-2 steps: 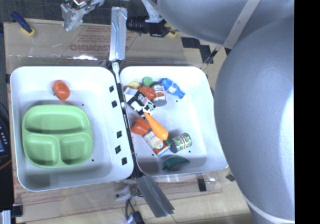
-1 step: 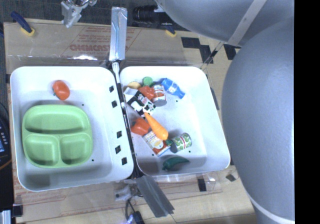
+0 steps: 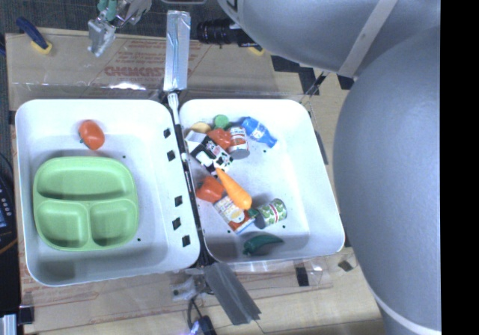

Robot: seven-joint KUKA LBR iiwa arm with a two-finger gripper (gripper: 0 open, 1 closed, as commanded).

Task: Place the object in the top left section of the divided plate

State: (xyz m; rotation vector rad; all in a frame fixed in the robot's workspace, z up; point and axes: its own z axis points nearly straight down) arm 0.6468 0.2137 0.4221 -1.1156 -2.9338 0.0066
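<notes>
1. The tomato (image 3: 91, 133) is a small, round, glossy red-orange piece, probably plastic. It lies in the left bin (image 3: 45, 120), upper left of the frame, on the white floor just above the plate (image 3: 84, 202) and not touching it.
2. The plate is pale green, smooth, with rounded corners and three sections: one long section across its top, two smaller ones below.
3. The gripper (image 3: 99, 36) hangs above the bins at the upper left, over the cardboard (image 3: 135, 64); its fingers stand narrowly apart with nothing between them.
4. The right bin (image 3: 318, 176) holds a heap of toys: a carrot (image 3: 235, 189), a green-labelled can (image 3: 270, 213), a blue packet (image 3: 257, 131), among others.
5. The cardboard bears faded red print, too blurred to read. The arm (image 3: 314, 4) is smooth grey, with part of a black logo.
</notes>
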